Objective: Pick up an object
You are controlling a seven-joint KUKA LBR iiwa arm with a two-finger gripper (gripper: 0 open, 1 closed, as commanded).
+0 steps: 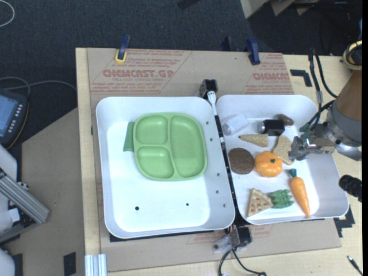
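The right bin [323, 177] holds several toy foods: an orange round fruit [268, 164], a brown cookie [241, 160], a carrot [299, 194], a waffle-like wedge [259, 201], green pea pods [280, 198], a tan wedge [254, 140], a pale bread slice [283, 148] and a black cylinder [270, 126]. My gripper [300, 148] hangs low at the bin's right side, just right of the bread slice and up-right of the orange fruit. Its tip is too small and blurred to read. I see nothing lifted off the bin floor.
The left bin [109, 171] carries a green divided plate [169, 145] in its upper half. A clear whitish piece [234, 123] lies at the right bin's back left. Cables [316, 79] run behind the arm at the right. Clamps [121, 53] hold the board's far edge.
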